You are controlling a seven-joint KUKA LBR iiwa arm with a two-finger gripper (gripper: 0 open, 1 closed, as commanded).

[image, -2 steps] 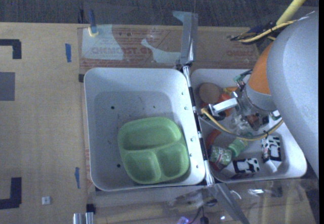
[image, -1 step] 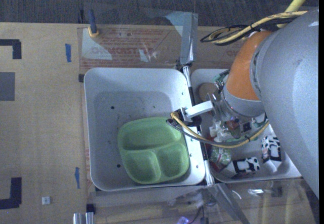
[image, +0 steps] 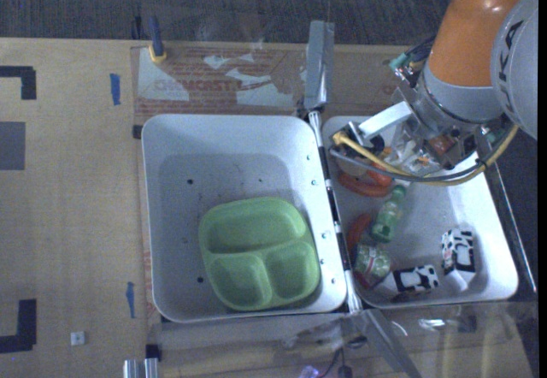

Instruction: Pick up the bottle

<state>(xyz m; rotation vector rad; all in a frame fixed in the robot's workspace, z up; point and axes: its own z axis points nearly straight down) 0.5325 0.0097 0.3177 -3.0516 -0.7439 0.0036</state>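
- Bins: two shallow white ones side by side on the counter (image: 68, 222), the left bin (image: 162, 145) and the right bin (image: 496, 278), touching along a shared edge.
- Left bin contents: one green tray (image: 256, 252) with three compartments, lying toward the near right corner.
- Right bin contents: one bottle (image: 388, 214) (green, clear plastic), lying tilted near the bin's middle, its cap end pointing up toward the arm and its lower end beside a small green packet (image: 373, 263).
- Cow-patterned items: two, black and white; one cow toy (image: 415, 280) at the near wall, one second cow toy (image: 458, 250) toward the near right corner, apart from each other.
- Red-orange items: one orange ring shape (image: 366, 185) at the far left of the right bin, partly under the arm's cabling; one red piece (image: 358, 229) beside the bottle, half covered, its kind not identifiable.
- Arm: one, grey with an orange band (image: 474, 17), overhanging the far half of the right bin.
- Pincer (image: 416, 150): buried among yellow cables and clutter; whether it is released or clenched cannot be told.
- Bottle lies clear of the pincer, on the bin floor.
- Cut off: the arm's upper body leaves the view at the top right.
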